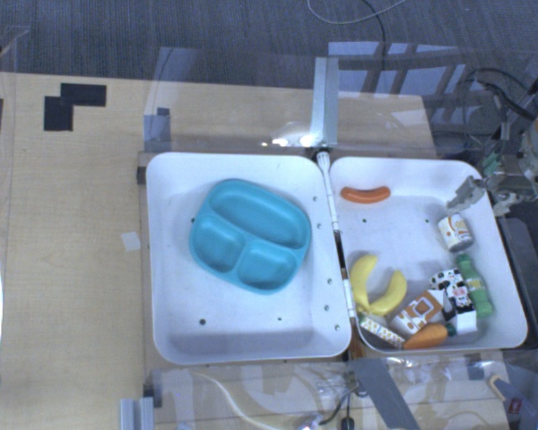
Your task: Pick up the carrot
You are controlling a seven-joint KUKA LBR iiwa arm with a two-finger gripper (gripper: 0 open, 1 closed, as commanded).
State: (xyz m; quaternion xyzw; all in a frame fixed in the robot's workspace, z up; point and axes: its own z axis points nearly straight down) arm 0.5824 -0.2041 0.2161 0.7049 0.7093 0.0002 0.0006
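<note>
The carrot (425, 336) lies at the right bin's (403, 231) near edge, well below and left of the claw (467, 193), wedged beside a carton (420, 312) and bananas (377, 289). We judge it light, stiff and smooth; grip mid-body. We cannot tell the claw's opening.

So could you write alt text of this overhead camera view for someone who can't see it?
An orange carrot lies at the near edge of the right shallow white bin, crowded among a yellow banana, small cartons and a green bottle; the robot's end effector hovers at the bin's far right corner. The left white bin holds a blue divided plate.
</note>
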